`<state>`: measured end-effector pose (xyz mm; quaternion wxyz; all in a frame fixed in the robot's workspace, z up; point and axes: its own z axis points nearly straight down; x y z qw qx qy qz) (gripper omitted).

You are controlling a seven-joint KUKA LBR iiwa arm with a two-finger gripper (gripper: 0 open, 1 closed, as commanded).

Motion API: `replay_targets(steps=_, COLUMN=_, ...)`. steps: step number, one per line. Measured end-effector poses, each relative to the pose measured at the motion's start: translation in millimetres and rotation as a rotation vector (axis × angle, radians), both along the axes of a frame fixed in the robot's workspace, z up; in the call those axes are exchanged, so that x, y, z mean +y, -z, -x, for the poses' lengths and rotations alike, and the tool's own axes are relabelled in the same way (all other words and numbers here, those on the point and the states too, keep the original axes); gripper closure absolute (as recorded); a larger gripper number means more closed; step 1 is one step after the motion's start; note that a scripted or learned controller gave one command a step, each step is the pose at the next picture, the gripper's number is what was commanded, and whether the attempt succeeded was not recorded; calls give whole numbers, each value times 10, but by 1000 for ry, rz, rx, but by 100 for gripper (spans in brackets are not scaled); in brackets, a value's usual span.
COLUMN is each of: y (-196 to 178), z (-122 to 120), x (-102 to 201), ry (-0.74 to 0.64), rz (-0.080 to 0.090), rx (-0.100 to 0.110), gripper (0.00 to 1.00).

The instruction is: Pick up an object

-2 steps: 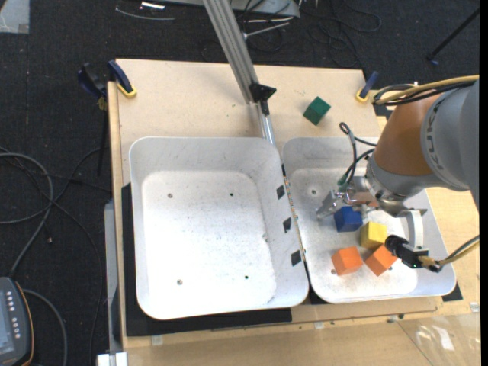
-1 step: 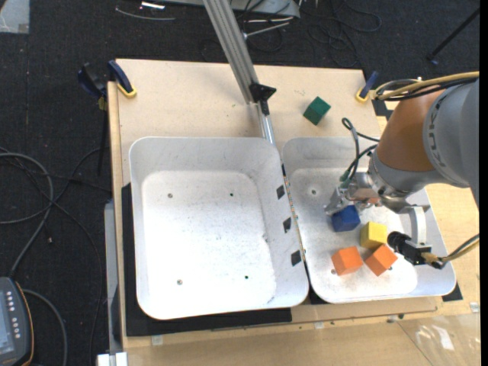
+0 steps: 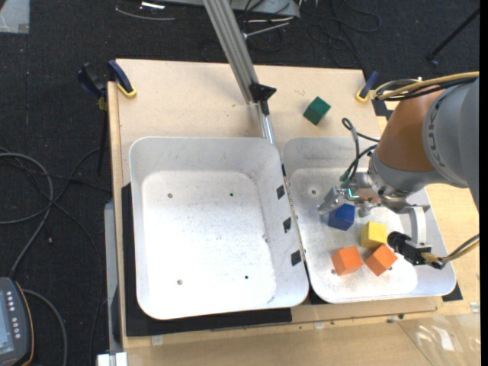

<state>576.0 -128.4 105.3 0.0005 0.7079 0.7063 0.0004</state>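
Observation:
Several cubes lie in the right bin [image 3: 435, 280]: a blue cube [image 3: 342, 218], a yellow cube [image 3: 374, 233] to its right, and two orange cubes [image 3: 347, 261] [image 3: 380, 260] nearer the front. My gripper [image 3: 338, 201] reaches down from the grey and orange wrist and sits right over the blue cube's upper left edge, close to or touching it. The wrist body hides how the gripper meets the cube.
A green cube [image 3: 316, 110] lies on the wooden bench behind the right bin. The left bin [image 3: 145, 166] stands beside it. A slanted metal rod [image 3: 232, 44] crosses the back, ending near the wall between the bins. Clamps sit at the bench's back corners.

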Motion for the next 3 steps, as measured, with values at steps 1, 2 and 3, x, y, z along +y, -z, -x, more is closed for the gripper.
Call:
replay_targets(steps=1, y=-102, z=-5, x=-1, ry=0, rz=0, rx=-2, gripper=100)
replay_targets(steps=2, y=-946, z=-38, x=793, ry=-12, rz=-3, rx=-7, gripper=100)
replay_targets(steps=3, y=-896, z=-533, x=1646, ry=-13, rz=-4, rx=-1, gripper=100)
